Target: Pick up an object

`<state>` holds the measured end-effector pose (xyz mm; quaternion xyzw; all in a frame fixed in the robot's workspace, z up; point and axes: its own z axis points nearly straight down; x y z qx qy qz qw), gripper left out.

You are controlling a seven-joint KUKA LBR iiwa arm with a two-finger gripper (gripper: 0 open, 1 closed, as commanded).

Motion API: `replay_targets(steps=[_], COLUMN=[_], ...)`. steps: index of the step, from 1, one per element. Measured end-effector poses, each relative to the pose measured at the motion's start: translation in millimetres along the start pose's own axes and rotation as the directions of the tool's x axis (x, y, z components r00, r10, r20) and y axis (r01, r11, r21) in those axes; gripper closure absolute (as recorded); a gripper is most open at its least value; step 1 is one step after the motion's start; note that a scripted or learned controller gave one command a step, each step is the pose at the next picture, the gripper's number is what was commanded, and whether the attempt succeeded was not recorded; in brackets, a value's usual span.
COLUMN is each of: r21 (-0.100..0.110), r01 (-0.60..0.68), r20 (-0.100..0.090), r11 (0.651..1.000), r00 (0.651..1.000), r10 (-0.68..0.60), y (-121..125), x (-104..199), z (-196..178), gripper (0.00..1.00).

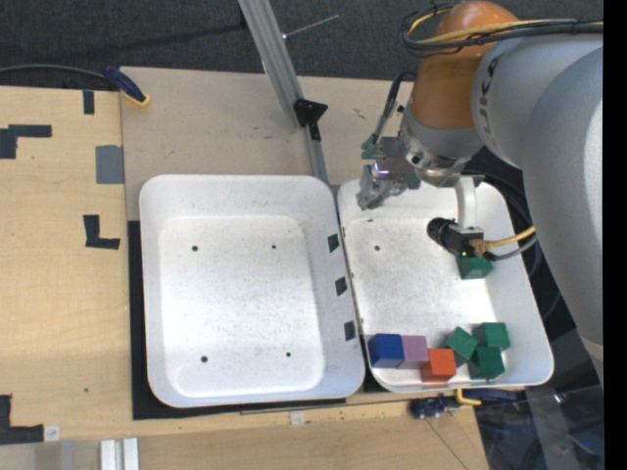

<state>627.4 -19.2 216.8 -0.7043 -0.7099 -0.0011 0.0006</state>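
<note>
Over the right bin's [509, 262] far-left corner, gripper [375, 196], finger spread impossible to tell, nothing visibly held

We see a thick arm [549, 116] entering from the right of the frame, its casing smooth, rounded and light grey. Near the upper right an orange band [456, 67] wraps it, glossy and dome-like, with thin black and yellow cables [431, 23] looped over its top. Below the band sits a grey wrist ring, and under it the gripper [375, 192], a small dark metal block with greenish fittings, a violet glint and short grey fingers [369, 199].
</note>
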Motion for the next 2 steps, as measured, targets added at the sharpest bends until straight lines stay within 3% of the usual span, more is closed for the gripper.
replay_targets(steps=[2], r21=[0.0], r01=[-0.001], r20=[0.0], r11=[1.0], r00=[1.0], r10=[0.001], y=[23], x=[117], z=[-22], gripper=[1.0])
